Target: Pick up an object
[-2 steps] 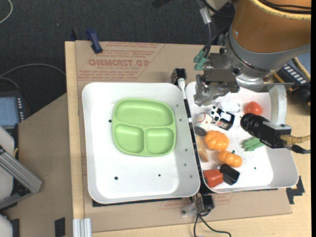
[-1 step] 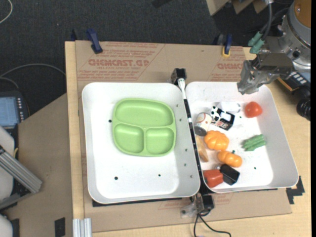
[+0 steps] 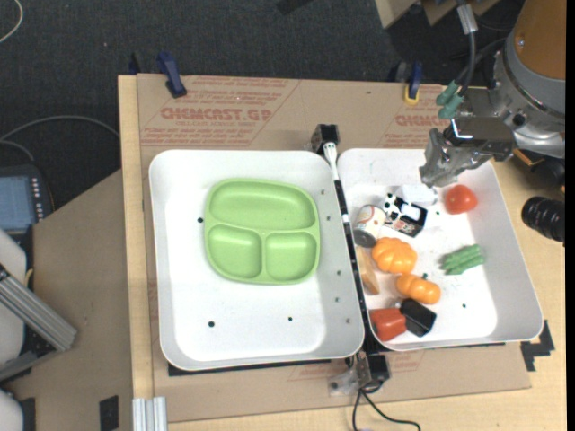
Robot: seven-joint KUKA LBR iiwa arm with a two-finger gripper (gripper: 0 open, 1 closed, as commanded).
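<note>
Red tomato point(image 3: 460, 198) lies just right of the tool point(image 3: 437, 174); its state I cannot tell.

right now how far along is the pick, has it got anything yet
Nothing looks picked yet. The hand hangs over the right bin near the red tomato, and no object shows between its fingers. The orange pumpkin and green toy lie in the bin. Grasping and lifting remain.
</note>
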